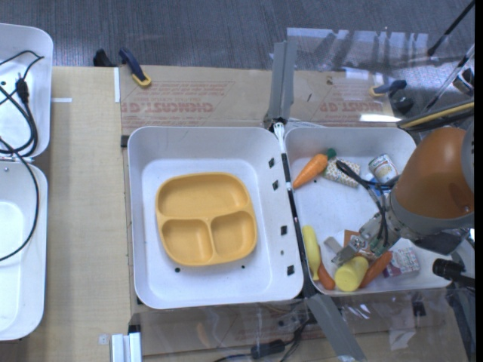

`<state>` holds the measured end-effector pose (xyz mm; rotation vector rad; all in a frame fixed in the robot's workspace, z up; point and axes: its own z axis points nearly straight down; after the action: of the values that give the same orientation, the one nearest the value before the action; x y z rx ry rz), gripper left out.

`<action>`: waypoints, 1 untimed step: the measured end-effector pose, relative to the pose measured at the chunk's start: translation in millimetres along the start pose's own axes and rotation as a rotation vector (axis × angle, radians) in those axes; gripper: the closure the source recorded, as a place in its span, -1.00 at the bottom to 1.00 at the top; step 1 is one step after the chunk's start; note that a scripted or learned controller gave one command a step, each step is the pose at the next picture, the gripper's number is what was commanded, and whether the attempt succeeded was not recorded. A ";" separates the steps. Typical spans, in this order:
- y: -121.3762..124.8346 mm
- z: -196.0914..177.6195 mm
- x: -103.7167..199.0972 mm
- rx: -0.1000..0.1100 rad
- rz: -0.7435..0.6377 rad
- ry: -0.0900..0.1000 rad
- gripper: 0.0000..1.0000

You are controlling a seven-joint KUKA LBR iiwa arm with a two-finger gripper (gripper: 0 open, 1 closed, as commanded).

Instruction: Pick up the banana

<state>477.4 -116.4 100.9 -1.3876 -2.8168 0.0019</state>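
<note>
Yellow banana (310,250) lying along left wall of right bin (351,136), gripper (367,237) low among neighbouring clutter, finger spread indiscernible, yellow divided plate (206,218) in left bin (143,225).

The tabletop (83,202) is pale wood, with a sheet of brown cardboard (204,96) lying on it just behind the left white bin (139,225). Beyond the cardboard runs dark grey ribbed floor (189,13). Left of that bin, across bare wood, sit white trays (23,277) crossed by black cables (23,119). Lighting is even and soft.
</note>
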 end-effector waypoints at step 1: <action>7.5 9.9 -19.5 -0.002 0.029 0.000 -1.00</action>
<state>495.2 -127.3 91.0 -1.4281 -2.7971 -0.0003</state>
